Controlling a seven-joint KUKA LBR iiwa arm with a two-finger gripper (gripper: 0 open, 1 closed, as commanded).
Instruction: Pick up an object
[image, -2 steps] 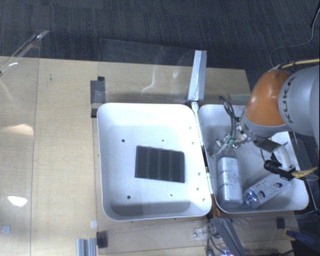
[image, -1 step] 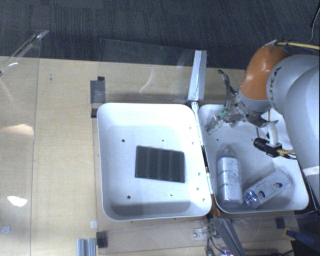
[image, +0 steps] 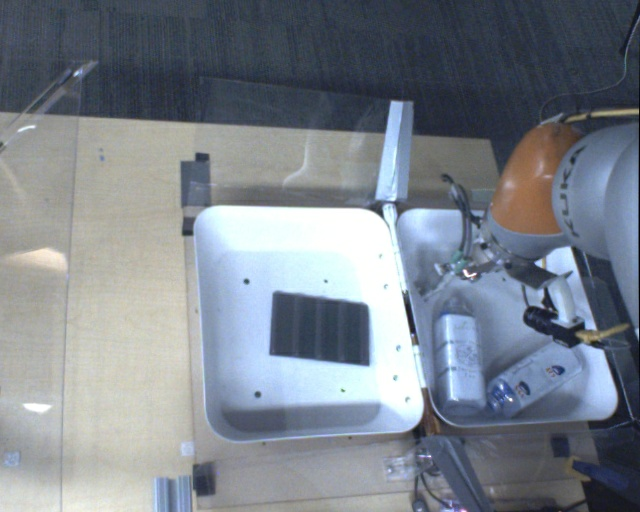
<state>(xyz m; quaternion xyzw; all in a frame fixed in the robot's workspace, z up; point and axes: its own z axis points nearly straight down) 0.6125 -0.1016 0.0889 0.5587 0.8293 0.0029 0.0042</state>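
Note:
In the right bin (image: 600, 405) a silver can (image: 458, 358) lies on its side near the left wall. Beside it, toward the front right corner, a clear plastic bottle (image: 536, 379) with a blue label lies slanted. My gripper (image: 458, 270) hangs over the back of this bin, just behind the can's top end and apart from it. The orange band and grey wrist (image: 560, 195) hide much of the gripper from above. A dark ridged rectangular pad (image: 320, 327) rests flat in the middle of the left bin (image: 230, 250).
A clear upright panel (image: 395, 150) stands behind the gap between the bins. A black cable fitting (image: 548, 323) hangs off the wrist over the right bin. The wooden bench (image: 100, 300) stretches to the left.

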